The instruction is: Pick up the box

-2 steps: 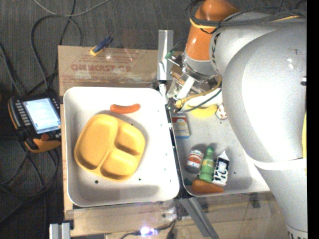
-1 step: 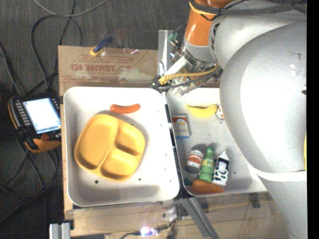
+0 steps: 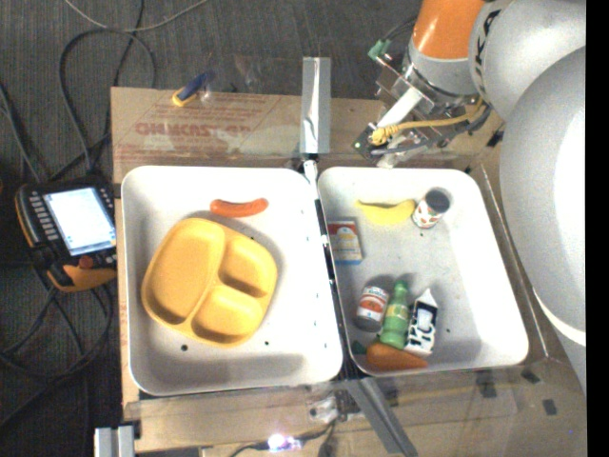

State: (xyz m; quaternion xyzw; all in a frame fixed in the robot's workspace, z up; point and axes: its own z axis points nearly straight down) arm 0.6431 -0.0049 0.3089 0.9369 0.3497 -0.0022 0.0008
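The box (image 3: 343, 240), small, flat and red-and-blue, lies in the right bin (image 3: 495, 255), against that bin's left wall, about midway along it. Going from the near edge outward, we see in the right bin's near corner an orange carrot (image 3: 393, 357), and just behind it a green bottle (image 3: 396, 314) with a small can (image 3: 372, 306) on its left and a black-and-white carton (image 3: 423, 321) on its right, all four bunched together. The box sits farther back, apart from that group. Beyond it, near the far wall, a yellow banana (image 3: 386, 212) lies beside a small round cup (image 3: 431, 208). In the left bin (image 3: 143, 350) we see a yellow divided tray (image 3: 211, 279), with an orange sausage (image 3: 239, 207) behind it near the far wall. Left of the bins a handheld screen (image 3: 74, 222) rests on the floor. Farthest away, past the right bin's far rim, the claw (image 3: 392, 133) hangs over the surface, well apart from the box; we cannot tell whether it is apart or together.
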